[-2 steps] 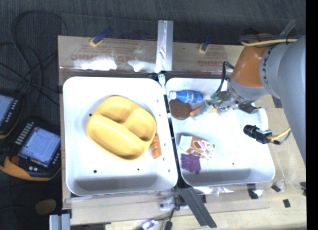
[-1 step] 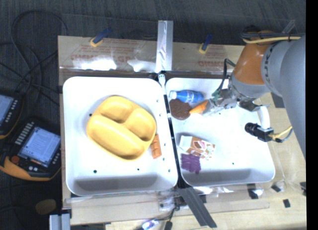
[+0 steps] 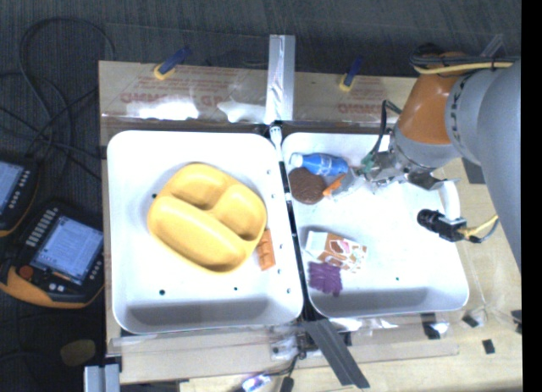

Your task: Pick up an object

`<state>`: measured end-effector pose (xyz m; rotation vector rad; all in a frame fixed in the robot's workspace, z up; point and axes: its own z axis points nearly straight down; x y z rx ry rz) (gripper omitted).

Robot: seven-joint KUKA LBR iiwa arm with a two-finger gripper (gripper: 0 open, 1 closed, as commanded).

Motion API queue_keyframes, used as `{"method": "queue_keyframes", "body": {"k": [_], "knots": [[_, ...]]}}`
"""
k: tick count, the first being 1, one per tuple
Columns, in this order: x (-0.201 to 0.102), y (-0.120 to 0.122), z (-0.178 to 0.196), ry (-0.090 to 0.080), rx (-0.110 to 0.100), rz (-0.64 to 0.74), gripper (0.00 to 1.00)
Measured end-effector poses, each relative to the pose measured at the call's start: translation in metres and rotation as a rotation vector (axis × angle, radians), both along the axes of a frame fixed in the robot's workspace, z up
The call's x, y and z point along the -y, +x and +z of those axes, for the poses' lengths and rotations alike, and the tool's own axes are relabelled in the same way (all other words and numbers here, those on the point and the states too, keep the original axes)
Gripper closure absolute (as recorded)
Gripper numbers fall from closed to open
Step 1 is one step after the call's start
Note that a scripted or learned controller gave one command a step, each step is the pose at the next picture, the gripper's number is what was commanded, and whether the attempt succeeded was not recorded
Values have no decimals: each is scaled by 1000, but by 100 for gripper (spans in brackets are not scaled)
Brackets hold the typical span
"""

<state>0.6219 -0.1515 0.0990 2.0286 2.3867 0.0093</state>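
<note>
claw (image 3: 366, 167): can't tell its state | blue bottle (image 3: 322, 164) at its 9 o'clock, right bin (image 3: 423, 293), touching brown disc (image 3: 306, 185) | risk: crowded corner, bottle slips or disc gets nudged

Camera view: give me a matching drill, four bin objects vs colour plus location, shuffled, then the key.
Objects:
1. large lumpy object
2. bottle
3. round disc
4. small flat piece

Descriptions:
A. brown, right bin, against the divider beside the bottle
B. purple, right bin, near the front wall
C. yellow, middle of the left bin
D. blue with a white end, lying at the back of the right bin

Pairs: 1-C, 2-D, 3-A, 4-B
</note>
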Motion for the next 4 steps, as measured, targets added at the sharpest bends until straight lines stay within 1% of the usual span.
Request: {"method": "queue_keyframes", "body": {"k": [1, 2, 3, 4], "knots": [[-34, 41, -11, -6, -38, 93, 0], [-4, -63, -9, -5, -2, 219, 0], [-26, 17, -10, -3, -1, 42, 0], [-26, 18, 1, -6, 1, 42, 100]]}}
